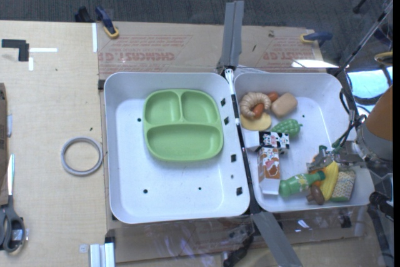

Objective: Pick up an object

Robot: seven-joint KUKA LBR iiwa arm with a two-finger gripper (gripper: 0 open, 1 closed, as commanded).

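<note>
Camera view, looking down at a slant, has the gripper low in the right bin, at its right side, with the grey arm and its orange band coming in from the right edge. The metal tip sits right over a heap of toy food, and whether it is open or shut, or has hold of anything, cannot be told from this angle. Just under and beside the tip lie a yellow corn cob, its long axis running roughly up and down the view, a green bottle-shaped toy lying on its side and pointing left to right, and a yellowish mesh-textured piece. Further left a small printed carton lies flat, with a black-and-white patterned block above it and a knobbly green vegetable touching that. Near the bin's far wall sit a ridged shrimp-like ring, a smooth tan potato shape and a flat yellow slice. In the left bin, smooth white plastic, rests a pale green three-compartment plate. On the wooden bench to the left lie a grey tape ring and scissors.
</note>
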